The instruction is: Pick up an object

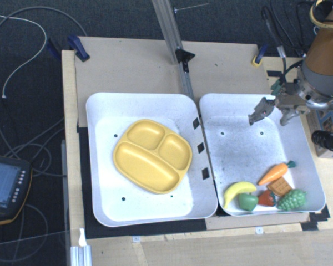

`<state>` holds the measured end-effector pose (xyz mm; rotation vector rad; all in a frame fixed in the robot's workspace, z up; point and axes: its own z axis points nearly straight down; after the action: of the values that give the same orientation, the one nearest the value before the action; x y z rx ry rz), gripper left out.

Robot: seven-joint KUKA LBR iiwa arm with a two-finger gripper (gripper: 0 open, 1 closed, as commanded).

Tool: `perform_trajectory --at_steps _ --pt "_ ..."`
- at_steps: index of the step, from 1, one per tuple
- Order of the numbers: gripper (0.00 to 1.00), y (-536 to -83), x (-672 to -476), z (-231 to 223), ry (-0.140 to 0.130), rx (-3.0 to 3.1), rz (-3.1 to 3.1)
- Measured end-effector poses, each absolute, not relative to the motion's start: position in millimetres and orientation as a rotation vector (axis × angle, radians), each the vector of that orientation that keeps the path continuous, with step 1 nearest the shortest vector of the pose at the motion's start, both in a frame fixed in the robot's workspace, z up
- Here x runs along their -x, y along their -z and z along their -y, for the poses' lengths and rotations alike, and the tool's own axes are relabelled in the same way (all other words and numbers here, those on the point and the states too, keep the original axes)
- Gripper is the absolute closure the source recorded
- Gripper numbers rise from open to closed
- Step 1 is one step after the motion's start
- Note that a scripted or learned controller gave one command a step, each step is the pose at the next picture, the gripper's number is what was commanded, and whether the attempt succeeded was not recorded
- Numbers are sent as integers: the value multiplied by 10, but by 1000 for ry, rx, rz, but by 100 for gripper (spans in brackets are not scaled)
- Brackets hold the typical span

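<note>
My gripper hangs over the far part of the right bin, fingers spread open with nothing between them. Toy food lies clustered in that bin's near right corner: a yellow banana, a green apple, a red piece, a brown cracker-like piece, an orange carrot and a green bunch of grapes. The gripper is well up the bin from them, apart from all.
A yellow divided plate lies in the left bin. A metal pole rises from the bench behind the bins. Cables trail on the floor at left, by a teach pendant.
</note>
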<state>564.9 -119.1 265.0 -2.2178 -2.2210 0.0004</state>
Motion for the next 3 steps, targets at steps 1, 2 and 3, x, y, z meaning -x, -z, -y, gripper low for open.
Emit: perform_trajectory --at_steps 1,2,3 --pt "0 -2650 -5649 1191 0 2218 2221" --pt "0 -2019 -5641 1209 -7 2216 2216" --pt "0 -1590 -5649 1225 -6 2216 2217"
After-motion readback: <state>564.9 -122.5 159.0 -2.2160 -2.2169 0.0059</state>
